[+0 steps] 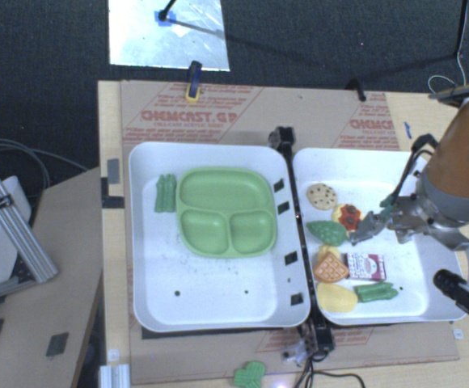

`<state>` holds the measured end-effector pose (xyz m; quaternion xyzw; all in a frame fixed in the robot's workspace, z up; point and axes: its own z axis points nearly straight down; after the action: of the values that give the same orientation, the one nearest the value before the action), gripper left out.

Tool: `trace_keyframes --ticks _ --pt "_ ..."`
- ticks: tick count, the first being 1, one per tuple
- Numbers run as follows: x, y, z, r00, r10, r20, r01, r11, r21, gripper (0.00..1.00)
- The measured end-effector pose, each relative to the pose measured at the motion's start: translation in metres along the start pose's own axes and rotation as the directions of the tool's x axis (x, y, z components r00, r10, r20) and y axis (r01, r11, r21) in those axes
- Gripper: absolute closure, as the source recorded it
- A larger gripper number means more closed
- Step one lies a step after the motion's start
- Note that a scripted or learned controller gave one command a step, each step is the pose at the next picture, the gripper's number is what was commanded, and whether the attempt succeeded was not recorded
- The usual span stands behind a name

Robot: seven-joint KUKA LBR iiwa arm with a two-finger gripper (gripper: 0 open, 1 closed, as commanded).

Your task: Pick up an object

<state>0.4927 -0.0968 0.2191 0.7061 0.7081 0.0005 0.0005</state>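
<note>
While poised low in the right bin (404,164), gripper (366,227) points toward nine o'clock, fingers' spread impossible to tell. Just beside its tip: red toy (348,215) at eleven o'clock, green leafy piece (327,232) at nine. Further out: cookie (322,195) at eleven, waffle (329,268), pink box (365,265), yellow piece (337,298), green bean (377,293) toward six.

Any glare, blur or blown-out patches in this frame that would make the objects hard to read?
Camera view: lighting is even and soft, with faint shadows under the green tray in the left bin; the white floor of the right bin looks bright yet the toys stay readable; the silver sheet behind the bench shows mottled glare; the gripper and arm look slightly soft; small toys lack fine detail.
</note>
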Motion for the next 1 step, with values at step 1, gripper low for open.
trace_keyframes --ticks 1 --pt "-0.0489 0.0461 0.0655 1.0 0.003 0.002 -0.003 1.0 -0.004 0.0"
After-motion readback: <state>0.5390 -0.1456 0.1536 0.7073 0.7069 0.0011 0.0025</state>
